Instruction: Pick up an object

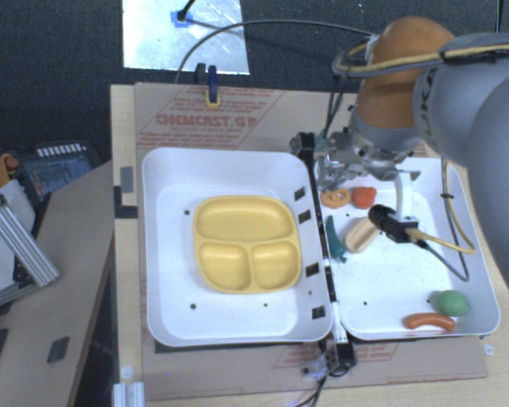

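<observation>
in the right bin [479, 299]: orange slice [335, 197], red piece [364, 197], tan block [360, 235], green ball [451, 303], sausage [429, 320]
gripper [332, 170]: above the far left corner (finger state: cannot tell)
left bin [165, 227]: holds yellow divided plate [246, 242]

pincer [329, 175] over right bin [475, 312] | yellow tray [244, 242] in left bin [165, 312]

A yellow divided tray [244, 242] is being borne by the left white bin [171, 312]. Both bins are being carried by a printed cardboard sheet [205, 119], with a foil square [185, 21] lying behind.
</observation>
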